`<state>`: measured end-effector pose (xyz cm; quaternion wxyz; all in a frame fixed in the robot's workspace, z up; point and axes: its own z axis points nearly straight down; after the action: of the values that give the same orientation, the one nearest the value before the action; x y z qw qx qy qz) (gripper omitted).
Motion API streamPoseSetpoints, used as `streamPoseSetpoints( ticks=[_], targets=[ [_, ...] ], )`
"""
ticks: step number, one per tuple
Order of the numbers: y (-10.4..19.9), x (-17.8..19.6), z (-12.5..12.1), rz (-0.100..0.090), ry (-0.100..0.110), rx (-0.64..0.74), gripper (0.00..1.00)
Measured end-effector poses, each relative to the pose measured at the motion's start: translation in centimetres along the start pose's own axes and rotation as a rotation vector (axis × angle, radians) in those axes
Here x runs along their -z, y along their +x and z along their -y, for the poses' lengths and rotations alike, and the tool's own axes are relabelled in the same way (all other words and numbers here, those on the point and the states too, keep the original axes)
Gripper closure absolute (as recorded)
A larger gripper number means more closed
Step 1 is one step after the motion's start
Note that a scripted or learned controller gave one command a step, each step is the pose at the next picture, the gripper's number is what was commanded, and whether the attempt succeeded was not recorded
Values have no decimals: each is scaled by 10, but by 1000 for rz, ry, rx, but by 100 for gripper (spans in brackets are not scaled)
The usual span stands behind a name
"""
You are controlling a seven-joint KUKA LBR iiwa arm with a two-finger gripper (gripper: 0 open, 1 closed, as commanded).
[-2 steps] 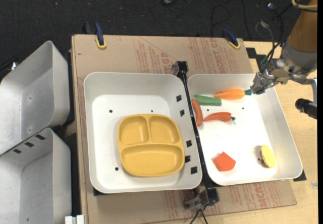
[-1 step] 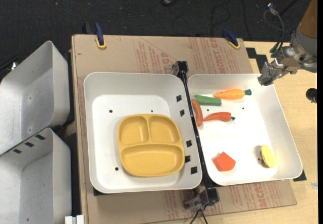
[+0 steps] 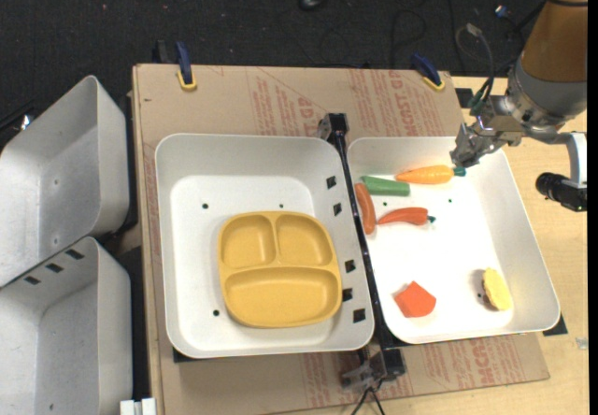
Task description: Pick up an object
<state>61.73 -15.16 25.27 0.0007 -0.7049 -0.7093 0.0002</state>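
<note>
The jaws, their state impossible to tell, hover at the green-topped end of the orange toy carrot [image 3: 425,175] in the right white bin [image 3: 528,254], apparently mid-approach, so next they likely must descend and close around it.

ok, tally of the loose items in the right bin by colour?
Orange: 2, the carrot by the claw and the wedge-shaped piece
Red: 2, the chili pepper and the sausage-like piece
Green: 1, the green stick
Yellow: 1, the yellow piece
Total: 6
</note>
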Motion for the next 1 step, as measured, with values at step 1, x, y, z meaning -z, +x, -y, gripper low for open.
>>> streamPoseSetpoints(
  ticks=[1],
  targets=[
    [44, -6, 5, 0, 0, 0, 100]
  ],
)
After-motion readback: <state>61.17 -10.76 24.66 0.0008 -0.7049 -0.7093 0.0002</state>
